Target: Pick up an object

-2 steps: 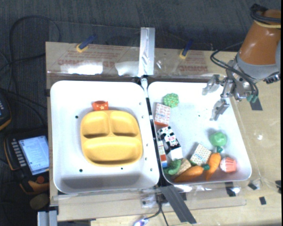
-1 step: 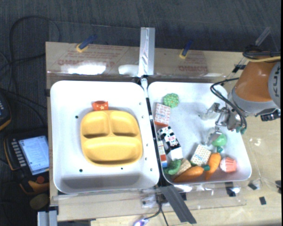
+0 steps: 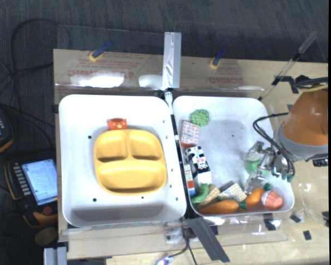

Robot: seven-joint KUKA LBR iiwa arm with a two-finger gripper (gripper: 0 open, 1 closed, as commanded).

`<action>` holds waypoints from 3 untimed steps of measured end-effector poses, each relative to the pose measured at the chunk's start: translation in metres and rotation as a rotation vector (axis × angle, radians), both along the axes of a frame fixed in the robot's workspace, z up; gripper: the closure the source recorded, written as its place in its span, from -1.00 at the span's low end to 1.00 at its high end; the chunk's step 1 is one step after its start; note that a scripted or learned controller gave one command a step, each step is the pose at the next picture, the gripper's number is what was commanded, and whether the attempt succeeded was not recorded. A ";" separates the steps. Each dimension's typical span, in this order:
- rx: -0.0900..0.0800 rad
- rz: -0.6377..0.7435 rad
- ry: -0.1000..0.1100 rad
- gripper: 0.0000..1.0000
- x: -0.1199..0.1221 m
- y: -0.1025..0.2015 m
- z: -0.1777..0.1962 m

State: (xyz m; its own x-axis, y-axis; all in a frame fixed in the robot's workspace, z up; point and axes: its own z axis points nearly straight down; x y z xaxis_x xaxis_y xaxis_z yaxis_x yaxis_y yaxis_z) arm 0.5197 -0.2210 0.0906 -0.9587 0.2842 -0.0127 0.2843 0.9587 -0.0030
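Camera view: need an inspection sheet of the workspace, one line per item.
Surface: bench bearing left bin and right bin, side by side.
Job's things: toys in the right bin: green disc, patterned carton, cow-print box, carrot, more heaped along its near edge.
Clutter: yellow tray in the left bin, orange block at its far edge.
Grippers: gripper low over the right bin's right side; fingers unclear.
Cables: black cable on the floor, far left.
Surroundings: carpet, handheld screens left of the bench.
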 end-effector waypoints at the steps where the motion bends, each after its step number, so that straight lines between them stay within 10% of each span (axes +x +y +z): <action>1: -0.002 0.250 0.002 -1.00 0.067 0.022 -0.001; 2: -0.003 0.342 0.001 -1.00 0.003 -0.002 0.000; 3: -0.005 0.492 0.000 -1.00 0.046 0.051 0.000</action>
